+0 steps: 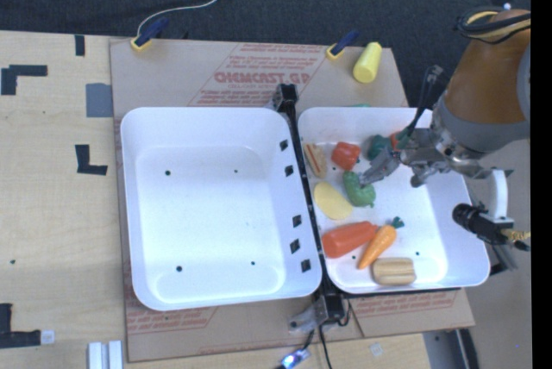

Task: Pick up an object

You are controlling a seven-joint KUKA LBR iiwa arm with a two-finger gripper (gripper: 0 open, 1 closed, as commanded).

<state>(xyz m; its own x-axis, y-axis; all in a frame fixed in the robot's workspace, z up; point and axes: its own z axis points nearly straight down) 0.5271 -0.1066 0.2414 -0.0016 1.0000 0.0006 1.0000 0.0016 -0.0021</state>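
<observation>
Hovering over the upper half of the right bin [436,225], claw [398,171] spread, nothing pinched between its two grey prongs. Closest candidate for picking: the green toy vegetable [359,190], at about eight o'clock from the claw, seemingly touching the nearer prong's tip. Crowded around that vegetable: a dark green piece [377,145] at one o'clock, a red piece [345,154] at eleven, a yellow lemon-like lump [331,202] just beside it at seven. Likely trouble, judging from the crowding: closing off-centre and merely nudging the green vegetable sideways into the lump, or trapping two pieces at once and shedding both on the lift. Rounded and smooth-looking, so probably prone to squirting out of a slanted pinch. Toward six o'clock in the bin, an orange-red pepper [348,238], a carrot [379,243] lying against it and a bread roll [393,271]; looser spacing, perhaps an easier target. Also worth guarding against: a prong jamming on the bin floor if lowered too far. Left bin [138,134] and a yellow cylinder [368,62] on the worktop [52,186], well apart from all this.
</observation>
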